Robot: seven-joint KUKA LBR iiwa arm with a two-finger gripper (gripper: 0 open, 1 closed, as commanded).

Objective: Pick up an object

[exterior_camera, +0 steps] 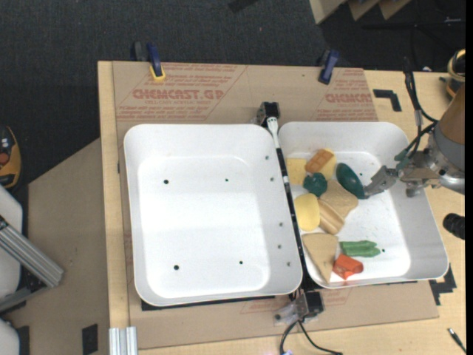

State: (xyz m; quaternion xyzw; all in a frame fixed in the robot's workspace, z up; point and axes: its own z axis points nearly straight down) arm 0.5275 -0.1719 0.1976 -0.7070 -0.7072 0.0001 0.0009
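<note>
Nearest your camera, a red piece [347, 267] and a green piece [361, 248] are lying at the front of the right bin [425, 231], beside tan and yellow blocks. Your gripper [372, 186] is reaching in from the right, its tip touching a dark green object [348, 179]; whether the fingers are gripping it, you cannot tell. Beside it, the left bin [207, 213] is sitting on the table [111, 198].

Two bins side by side on bench [222, 87]. Left bin [148, 146] beside right bin [421, 235]. Objects [325, 213] clustered in right bin's left half, against the shared wall. Gripper [377, 182] just right of cluster.
</note>
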